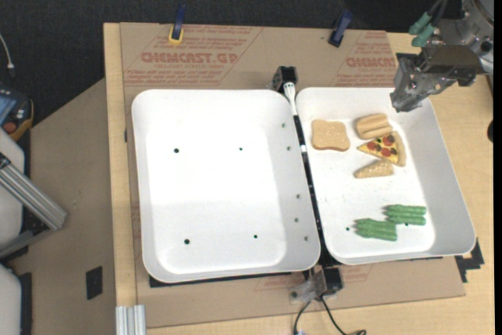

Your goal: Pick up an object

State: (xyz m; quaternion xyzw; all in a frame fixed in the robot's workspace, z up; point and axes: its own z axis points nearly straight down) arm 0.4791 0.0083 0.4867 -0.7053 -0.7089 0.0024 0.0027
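- Five toy foods lie right of frame centre in the shallow white right bin [447,192]; nearest the two-finger gripper [405,101] is a tan hot-dog bun [372,125].
- Grip width: cannot tell; nothing visibly held.
- Best to centre over the bun, then descend straight.

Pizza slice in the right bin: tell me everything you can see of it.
The pizza slice is a small toy wedge, seemingly plastic, with a yellow-orange top dotted red and dark. It lies flat on the floor of the right bin, toward the far end, wide edge toward the right wall. The hot dog sits just beyond it, the bread slice to its left, and a tan wedge just in front. The gripper is apart from it, over the bin's far edge.
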